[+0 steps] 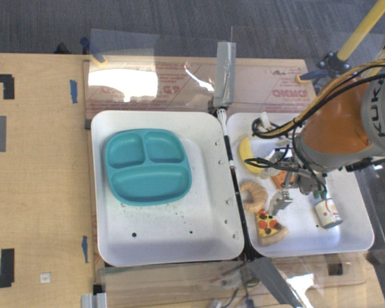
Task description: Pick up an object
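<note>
Down in the right bin (pixel 356 236), several small things lay close together: a yellow banana (pixel 246 151) near the bin's left wall, a tan croissant (pixel 253 194) just below it, a toy pizza slice (pixel 269 227) below that, an orange piece (pixel 281 178) partly hidden under the arm's wiring, and a small can (pixel 326 212) lying tilted towards the right side. The gripper (pixel 283 201) hung over the middle of this bin, between the croissant and the can, with its metal tip just above the pizza slice; whether its fingers were spread or closed could not be made out, and nothing was seen between them. The grey arm with its orange band (pixel 337 130) reached in from the right, trailing yellow and black cables. The left bin (pixel 208 236) held a teal divided tray (pixel 147 165), sitting flat towards its upper left. Both bins rested on a wooden bench (pixel 32 172).
</note>
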You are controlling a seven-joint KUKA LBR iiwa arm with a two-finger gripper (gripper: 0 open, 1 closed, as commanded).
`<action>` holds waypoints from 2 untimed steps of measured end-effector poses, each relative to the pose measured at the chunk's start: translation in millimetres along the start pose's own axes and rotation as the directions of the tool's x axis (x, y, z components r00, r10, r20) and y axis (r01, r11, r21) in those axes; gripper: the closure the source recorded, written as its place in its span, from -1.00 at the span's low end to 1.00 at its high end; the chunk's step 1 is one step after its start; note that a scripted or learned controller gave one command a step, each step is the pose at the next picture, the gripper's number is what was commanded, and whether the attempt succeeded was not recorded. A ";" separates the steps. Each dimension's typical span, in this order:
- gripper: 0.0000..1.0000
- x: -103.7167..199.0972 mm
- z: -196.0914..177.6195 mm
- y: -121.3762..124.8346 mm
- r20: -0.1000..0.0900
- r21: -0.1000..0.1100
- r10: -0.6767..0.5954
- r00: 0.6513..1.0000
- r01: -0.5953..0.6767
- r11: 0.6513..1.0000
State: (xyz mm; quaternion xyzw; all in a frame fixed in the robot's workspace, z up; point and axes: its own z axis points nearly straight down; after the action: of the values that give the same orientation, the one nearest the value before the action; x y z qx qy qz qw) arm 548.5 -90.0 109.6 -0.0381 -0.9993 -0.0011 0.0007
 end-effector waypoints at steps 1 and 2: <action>1.00 -4.2 -15.0 -0.6 0.015 0.003 0.000 1.000 0.000 1.000; 1.00 46.2 -76.6 24.4 0.008 -0.001 0.348 0.937 -0.348 0.937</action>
State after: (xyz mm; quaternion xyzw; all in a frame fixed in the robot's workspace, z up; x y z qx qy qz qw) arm 504.4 -62.3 186.4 -0.2143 -0.9768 -0.0006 -0.0030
